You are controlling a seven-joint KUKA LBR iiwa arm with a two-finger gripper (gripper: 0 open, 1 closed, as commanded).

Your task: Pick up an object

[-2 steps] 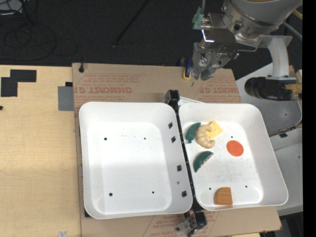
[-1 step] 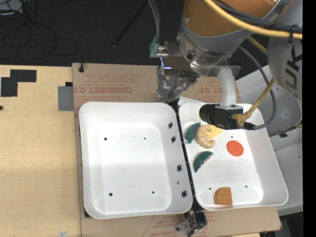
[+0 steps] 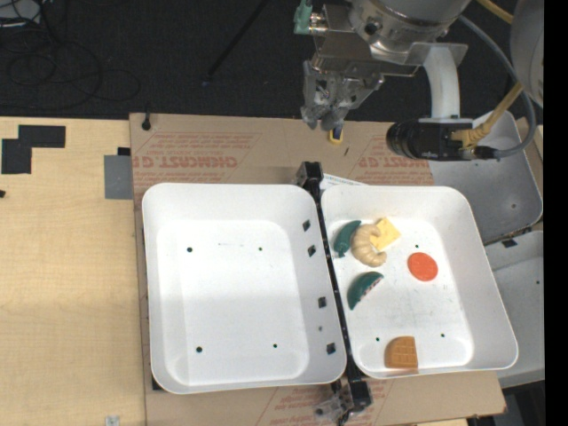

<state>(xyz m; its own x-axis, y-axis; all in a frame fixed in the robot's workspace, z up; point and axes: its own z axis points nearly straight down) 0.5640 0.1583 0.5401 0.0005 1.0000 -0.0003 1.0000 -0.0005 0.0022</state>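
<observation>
Hanging beyond the desk's far edge, its opening impossible to judge, the claw (image 3: 330,118) risks jostling the croissant-shaped beige pastry (image 3: 370,249) against the yellow wedge (image 3: 386,232).

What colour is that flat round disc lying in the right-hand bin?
The flat round disc is orange-red, plain and unpatterned, seen best in the camera view.

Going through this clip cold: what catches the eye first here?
The bright toy food in the right bin: an orange-red disc, a yellow piece on a tan croissant, two teal slices and a brown waffle. The pincer hangs above the bins' far edge.
</observation>
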